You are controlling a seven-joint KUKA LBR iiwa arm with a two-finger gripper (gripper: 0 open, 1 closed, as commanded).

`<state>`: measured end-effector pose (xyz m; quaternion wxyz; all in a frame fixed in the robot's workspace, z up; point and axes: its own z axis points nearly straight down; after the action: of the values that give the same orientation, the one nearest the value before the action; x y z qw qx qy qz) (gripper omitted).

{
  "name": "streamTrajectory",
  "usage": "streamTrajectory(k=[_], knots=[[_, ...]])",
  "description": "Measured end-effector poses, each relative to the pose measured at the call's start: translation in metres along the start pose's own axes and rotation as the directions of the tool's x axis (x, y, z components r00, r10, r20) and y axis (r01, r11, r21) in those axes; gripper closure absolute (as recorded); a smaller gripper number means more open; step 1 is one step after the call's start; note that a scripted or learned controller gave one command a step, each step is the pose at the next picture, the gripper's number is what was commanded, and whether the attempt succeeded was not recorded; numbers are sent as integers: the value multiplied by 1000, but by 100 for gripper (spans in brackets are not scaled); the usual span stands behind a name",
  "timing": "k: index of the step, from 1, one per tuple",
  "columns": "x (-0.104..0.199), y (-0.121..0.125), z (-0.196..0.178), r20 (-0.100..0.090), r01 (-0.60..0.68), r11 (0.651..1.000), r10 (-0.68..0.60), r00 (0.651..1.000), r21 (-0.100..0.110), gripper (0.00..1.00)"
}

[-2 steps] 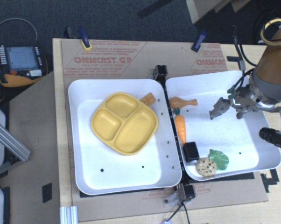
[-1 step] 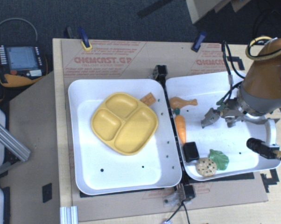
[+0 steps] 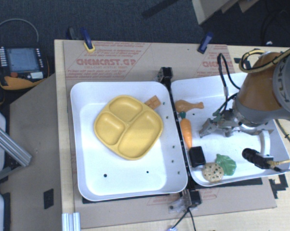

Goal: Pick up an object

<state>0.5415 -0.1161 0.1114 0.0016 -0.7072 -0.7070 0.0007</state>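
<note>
Gripper (image 3: 206, 127), fingers spread and empty, hovers just right of the toy carrot (image 3: 186, 132); a drumstick (image 3: 188, 105) lies behind the carrot, a cookie (image 3: 212, 172) nearer.

A brown board (image 3: 135, 57) printed with red lettering covered the bench, held at its far edge by a yellow-and-blue clamp (image 3: 87, 41) and a blue clamp (image 3: 204, 42). Off the bench to the left, a handheld control pendant (image 3: 20, 64) with a lit screen lay on the dark floor, its black cable (image 3: 15, 25) looped above it. A length of aluminium profile (image 3: 10, 143) slanted in at the left edge.
</note>
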Motion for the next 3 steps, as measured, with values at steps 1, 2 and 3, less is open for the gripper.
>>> streamTrajectory(k=[1,2,3], knots=[[0,0,-12,1,-1,1000,1,1000,-4,100],[1,-9,-61,3,1,1000,-1,1000,-7,100],[-1,-7,-125,3,1,1000,-1,1000,-10,100]])
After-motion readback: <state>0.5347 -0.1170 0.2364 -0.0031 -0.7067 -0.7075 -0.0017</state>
